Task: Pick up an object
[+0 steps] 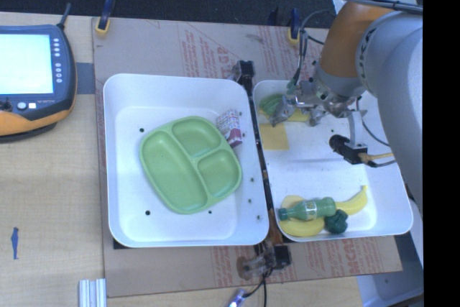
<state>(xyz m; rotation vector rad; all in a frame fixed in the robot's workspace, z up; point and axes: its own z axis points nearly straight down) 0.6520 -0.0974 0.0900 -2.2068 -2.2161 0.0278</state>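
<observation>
The gripper hangs low over the far end of the right bin, just beside a green object and a yellow sponge (whether it touches either cannot be told). A green bottle lies across a banana at the near end.

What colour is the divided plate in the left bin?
Light green; the divided plate shows plainly in the camera view.
</observation>
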